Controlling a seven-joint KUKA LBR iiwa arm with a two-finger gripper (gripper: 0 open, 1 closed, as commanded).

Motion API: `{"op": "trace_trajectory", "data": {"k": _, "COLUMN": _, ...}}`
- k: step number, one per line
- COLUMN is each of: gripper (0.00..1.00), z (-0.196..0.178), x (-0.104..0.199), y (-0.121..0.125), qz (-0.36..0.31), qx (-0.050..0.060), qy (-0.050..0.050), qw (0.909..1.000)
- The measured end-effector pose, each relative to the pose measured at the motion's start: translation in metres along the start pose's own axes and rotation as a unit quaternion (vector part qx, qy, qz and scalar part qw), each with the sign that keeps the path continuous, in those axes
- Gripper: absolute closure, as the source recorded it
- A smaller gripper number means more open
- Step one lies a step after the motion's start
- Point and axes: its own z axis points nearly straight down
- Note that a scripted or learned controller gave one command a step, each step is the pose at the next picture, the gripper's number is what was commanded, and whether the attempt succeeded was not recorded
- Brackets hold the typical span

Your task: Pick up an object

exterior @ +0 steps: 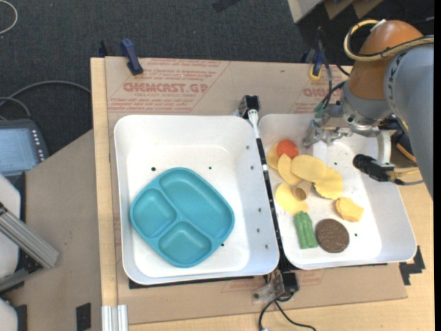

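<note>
Grey arm reaching in from right; I'm seeing gripper hovering over right bin far end, grip state hidden. Red piece just beside it, yellow slices nearer, green piece, brown disc. Teal tray lying in left bin.

Right bin holds the items: red tomato at top, yellow chips clustered below it, yellow wedge, green pickle beside brown round patty. All lying flat, bunched left-center.
</note>
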Motion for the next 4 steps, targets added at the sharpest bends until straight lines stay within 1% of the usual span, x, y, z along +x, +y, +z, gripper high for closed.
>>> {"op": "trace_trajectory", "data": {"k": 1, "gripper": 1.00, "z": -0.073, "x": 0.035, "y": -0.067, "qz": 0.001, "qx": 0.006, "qy": 0.002, "qw": 1.0000}}
{"op": "trace_trajectory", "data": {"k": 2, "gripper": 1.00, "z": -0.090, "x": 0.134, "y": -0.127, "qz": -0.004, "qx": 0.006, "qy": 0.004, "qw": 1.0000}}
{"op": "trace_trajectory", "data": {"k": 3, "gripper": 1.00, "z": -0.089, "x": 0.053, "y": -0.127, "qz": 0.004, "qx": 0.003, "qy": -0.001, "qw": 1.0000}}
{"op": "trace_trajectory", "data": {"k": 4, "gripper": 1.00, "z": -0.089, "x": 0.114, "y": -0.094, "qz": -0.001, "qx": 0.001, "qy": 0.001, "qw": 1.0000}}
